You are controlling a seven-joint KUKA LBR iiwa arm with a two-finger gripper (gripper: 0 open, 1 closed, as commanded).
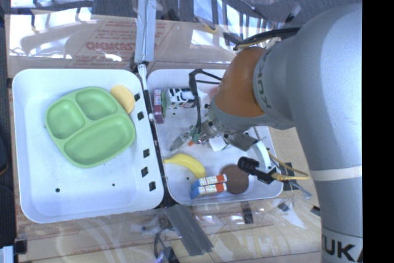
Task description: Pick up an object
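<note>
arm [320, 101], gripper [196, 132] over crowded right bin [174, 126]

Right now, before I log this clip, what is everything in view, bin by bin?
left bin: one, white, left of the bench
plate: one, green, three compartments, in the left bin
rounded item: one, yellow, left bin, at the plate's upper right edge
right bin: one, white, beside the left bin
banana: one, yellow, right bin, near its front left
round item: one, brown, right bin, front
small pack: one, white with red and blue, right bin, between banana and round item
patterned item: one, black and white, right bin, back
small box: one, dark red, by the right bin's left wall
arm: one, grey with orange band, from the right
tool: one, over the right bin's middle
</note>
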